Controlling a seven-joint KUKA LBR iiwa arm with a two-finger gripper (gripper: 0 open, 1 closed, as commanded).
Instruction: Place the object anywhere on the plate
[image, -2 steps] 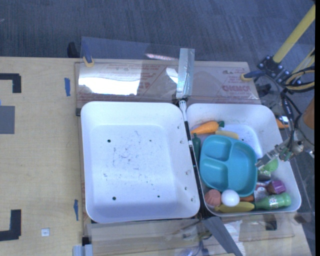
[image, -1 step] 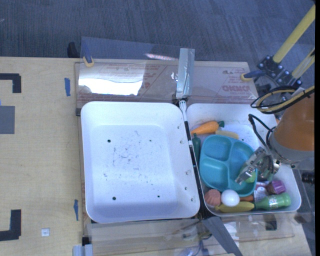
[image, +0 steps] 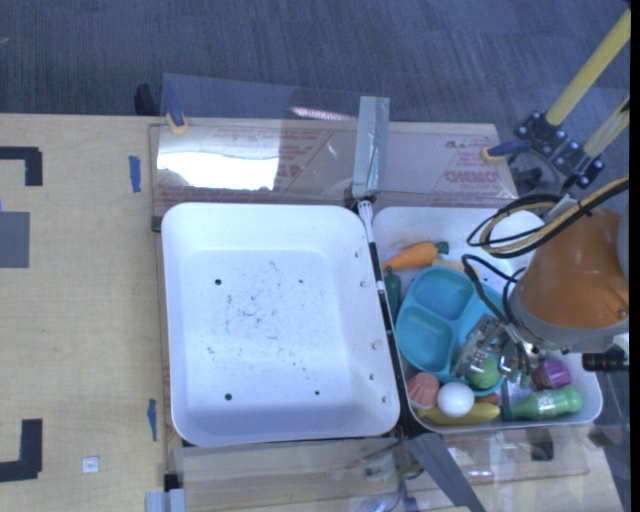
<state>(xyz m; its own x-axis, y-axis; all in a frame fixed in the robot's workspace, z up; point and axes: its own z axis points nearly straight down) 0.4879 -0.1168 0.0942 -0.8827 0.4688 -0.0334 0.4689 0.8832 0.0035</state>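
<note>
the arm's gripper is down in the right bin, low over the clutter beside the blue plate, probably so it can pick from the pile. it sits right at a green toy, likely the object wanted; whether the fingers have closed on it i cannot tell. a white ball and carrot lie nearby.

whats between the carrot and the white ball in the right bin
In the camera view, the blue divided plate lies between the carrot and the white ball; a reddish piece sits just left of the ball.
</note>
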